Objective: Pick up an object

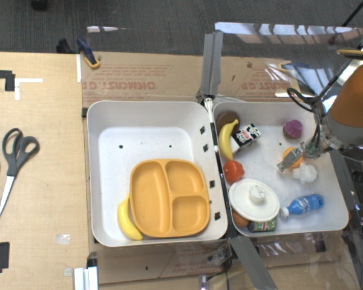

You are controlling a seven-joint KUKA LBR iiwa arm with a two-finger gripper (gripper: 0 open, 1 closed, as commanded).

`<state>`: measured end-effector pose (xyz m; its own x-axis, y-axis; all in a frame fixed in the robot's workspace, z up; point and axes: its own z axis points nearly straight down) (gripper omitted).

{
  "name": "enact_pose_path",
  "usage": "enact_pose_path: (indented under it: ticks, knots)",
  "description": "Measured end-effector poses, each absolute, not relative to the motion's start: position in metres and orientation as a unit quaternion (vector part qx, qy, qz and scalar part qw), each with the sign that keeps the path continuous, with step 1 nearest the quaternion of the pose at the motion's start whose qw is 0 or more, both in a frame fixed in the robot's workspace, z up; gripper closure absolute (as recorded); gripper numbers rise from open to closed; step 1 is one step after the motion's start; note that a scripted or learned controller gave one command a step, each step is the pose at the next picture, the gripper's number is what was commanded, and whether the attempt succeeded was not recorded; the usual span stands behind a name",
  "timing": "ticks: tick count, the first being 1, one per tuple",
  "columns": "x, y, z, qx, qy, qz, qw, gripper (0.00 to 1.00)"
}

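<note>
My fingers (288, 161): low in the right shallow white bin (339, 222), at a small orange-and-grey object (292, 157); clenched or released, I cannot tell.
Nearest neighbours: white lumpy object (305, 173) just beside; purple round toy (293, 128) near.
Crowded side: yellow banana (225, 139), red tomato-like ball (233, 171), white round lidded pot (255, 199), blue plastic bottle (302, 205).
Left white bin (109, 125): orange divided plastic plate (169, 197) lying over a second banana (126, 220).
Judgement: approach from the open right wall, away from clutter.
</note>
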<state>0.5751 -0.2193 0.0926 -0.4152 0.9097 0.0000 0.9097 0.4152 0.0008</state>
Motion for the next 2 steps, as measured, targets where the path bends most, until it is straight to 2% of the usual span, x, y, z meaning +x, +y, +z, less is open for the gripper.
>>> enact_pose_path:
  ticks: [1, 2]
  knots:
    - [0.576, -0.22, 0.102, 0.54, 0.842, -0.0002, 0.002, 1.0]
    - [0.588, -0.064, 0.192, 0.546, 0.838, 0.0, 0.001, 1.0]
